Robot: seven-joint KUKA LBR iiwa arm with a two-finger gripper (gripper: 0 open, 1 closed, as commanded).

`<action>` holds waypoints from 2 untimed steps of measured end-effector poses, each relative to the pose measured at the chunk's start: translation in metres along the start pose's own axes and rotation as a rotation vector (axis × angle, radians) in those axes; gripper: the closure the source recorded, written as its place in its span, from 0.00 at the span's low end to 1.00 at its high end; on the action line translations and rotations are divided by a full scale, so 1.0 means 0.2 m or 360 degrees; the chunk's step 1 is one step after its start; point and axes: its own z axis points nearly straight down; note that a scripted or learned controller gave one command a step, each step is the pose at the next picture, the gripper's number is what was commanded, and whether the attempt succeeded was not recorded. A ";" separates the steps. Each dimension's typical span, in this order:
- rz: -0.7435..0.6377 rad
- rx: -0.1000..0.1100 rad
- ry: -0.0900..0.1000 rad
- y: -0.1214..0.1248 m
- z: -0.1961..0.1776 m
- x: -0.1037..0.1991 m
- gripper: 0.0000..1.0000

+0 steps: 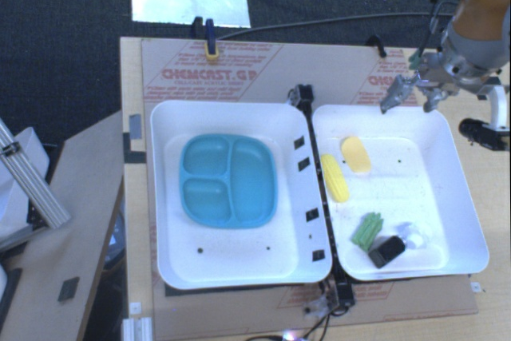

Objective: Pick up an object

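Bench (263, 64): brown board with red lettering, fills the middle of the frame. Two shallow white bins lie on it side by side, touching along a centre seam.

Left bin (168, 251): centre-left of frame. Holds a blue divided plate (229, 180), lying flat, well clear of the bin walls.

Right bin (459, 196): centre-right of frame. All small objects lie in its left half.

Arm (483, 8): upper right corner, grey with an orange band, poised over the far rim of the right bin.

Gripper (413, 94): just above the right bin's upper edge, two fingers spread apart, nothing between them. Well apart from every object.

Yellow corn cob (334, 177): along the left wall of the right bin, lengthwise.

Yellow oval piece (355, 154): just right of the cob's upper end, near it.

Green piece (367, 231): lower part of the right bin.

Black block (387, 251): just beside the green piece, lower right of it.

Small pale object (412, 235): right of the black block; too faint to identify.
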 end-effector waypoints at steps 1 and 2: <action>-0.0003 -0.0018 -0.0003 0.01 -0.04 0.00 0.00; -0.0008 -0.0013 -0.0002 0.05 0.22 0.03 0.00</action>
